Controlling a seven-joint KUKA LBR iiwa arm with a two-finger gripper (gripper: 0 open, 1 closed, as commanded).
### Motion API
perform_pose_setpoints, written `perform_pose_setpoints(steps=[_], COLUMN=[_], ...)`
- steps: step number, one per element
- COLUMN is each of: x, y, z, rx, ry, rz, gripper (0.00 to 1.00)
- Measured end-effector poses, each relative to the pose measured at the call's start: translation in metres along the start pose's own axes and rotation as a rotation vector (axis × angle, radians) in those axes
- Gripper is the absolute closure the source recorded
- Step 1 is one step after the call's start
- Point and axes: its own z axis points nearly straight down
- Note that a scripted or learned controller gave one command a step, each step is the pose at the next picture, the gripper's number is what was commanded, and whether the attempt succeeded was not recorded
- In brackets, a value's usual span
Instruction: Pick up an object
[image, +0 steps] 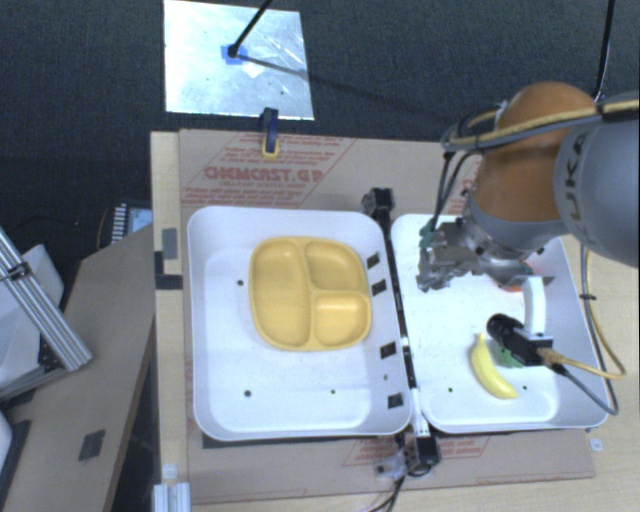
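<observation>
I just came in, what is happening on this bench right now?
A grey and orange robot arm reaches in from the right. Its gripper is low over the rear left part of the right bin, and no object is seen in its grasp. A banana lies in the same bin, nearer the front, apart from the gripper. The left bin holds a yellow divided plate, which nothing is touching.

Both white bins look like smooth plastic; the yellow divided plate is glossy plastic, the banana smooth, the cardboard beneath matt.
</observation>
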Motion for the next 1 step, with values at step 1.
perform_pose_setpoints(steps=[1], x=[0.0607], y=[-0.0064], z=[-0.0005], rx=[0.000], ry=[0.000], rz=[-0.001], gripper=[1.00])
